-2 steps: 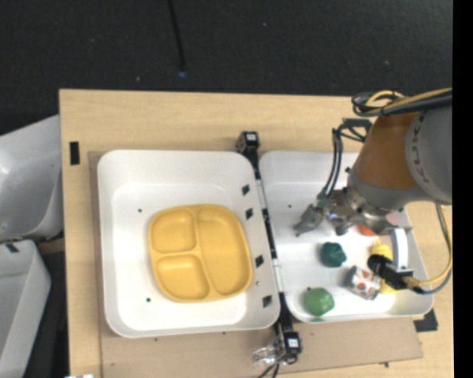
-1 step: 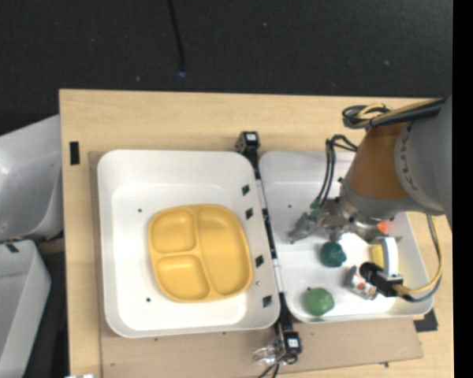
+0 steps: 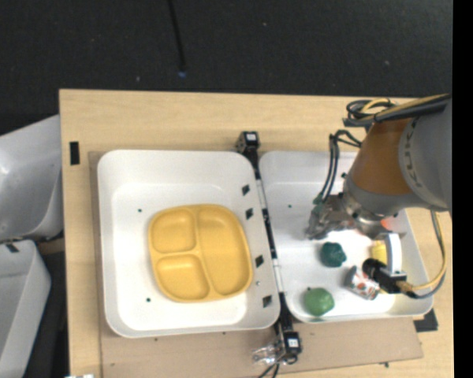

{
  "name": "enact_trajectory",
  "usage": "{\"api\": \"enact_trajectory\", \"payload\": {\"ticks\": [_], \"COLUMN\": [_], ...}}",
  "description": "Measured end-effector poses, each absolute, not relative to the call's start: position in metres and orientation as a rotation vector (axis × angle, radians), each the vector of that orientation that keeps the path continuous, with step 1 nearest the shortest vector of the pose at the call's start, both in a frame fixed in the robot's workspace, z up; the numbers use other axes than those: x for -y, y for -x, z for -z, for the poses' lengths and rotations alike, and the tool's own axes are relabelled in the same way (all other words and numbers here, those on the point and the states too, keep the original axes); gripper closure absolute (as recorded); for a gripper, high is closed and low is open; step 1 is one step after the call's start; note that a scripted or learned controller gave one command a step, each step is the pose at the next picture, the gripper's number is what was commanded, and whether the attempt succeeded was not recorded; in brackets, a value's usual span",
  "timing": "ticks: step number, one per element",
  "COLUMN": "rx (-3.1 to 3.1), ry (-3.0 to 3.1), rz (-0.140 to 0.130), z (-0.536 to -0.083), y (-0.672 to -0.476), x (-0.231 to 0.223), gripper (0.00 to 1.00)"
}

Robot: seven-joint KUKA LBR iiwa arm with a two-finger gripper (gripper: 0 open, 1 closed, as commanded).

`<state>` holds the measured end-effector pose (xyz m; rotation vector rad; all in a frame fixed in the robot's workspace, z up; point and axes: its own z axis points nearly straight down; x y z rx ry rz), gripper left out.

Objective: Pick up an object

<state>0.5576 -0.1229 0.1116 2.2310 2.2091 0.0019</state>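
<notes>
Roughly at the start, by the look of it: nothing lifted yet. Tool [image 3: 322, 220] down low in right bin [image 3: 296, 176], near its middle, hanging off grey arm [image 3: 402, 160] w/ orange band above wrist. Can't tell whether tool is released or clenched; too dark and small to read. No object seen in its grip.

Candidates all resting on right bin floor: dark teal lump [image 3: 333, 253] just beside tool, on near side; green ball-like thing [image 3: 318, 301] by front wall; small red/white item [image 3: 364, 284] and yellow/white piece [image 3: 388, 252] further right, partly under arm. Left bin [image 3: 122, 211] carrying yellow sectioned tray [image 3: 199, 252], well apart from tool.

Left to do, judging so: settle on one, prob. teal lump as closest, close on it, raise clear of bin.
</notes>
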Motion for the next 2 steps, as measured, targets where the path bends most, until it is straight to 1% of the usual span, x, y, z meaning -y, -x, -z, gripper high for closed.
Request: {"api": "enact_trajectory", "payload": {"ticks": [1, 2], "rx": [-2.221, -2.221], "ry": [-2.214, -2.213], "rz": [-0.006, -0.007], "z": [-0.174, -0.224], "y": [-0.56, -0.562], "x": [0.118, 0.119], "gripper": [1.0, 1.0]}}
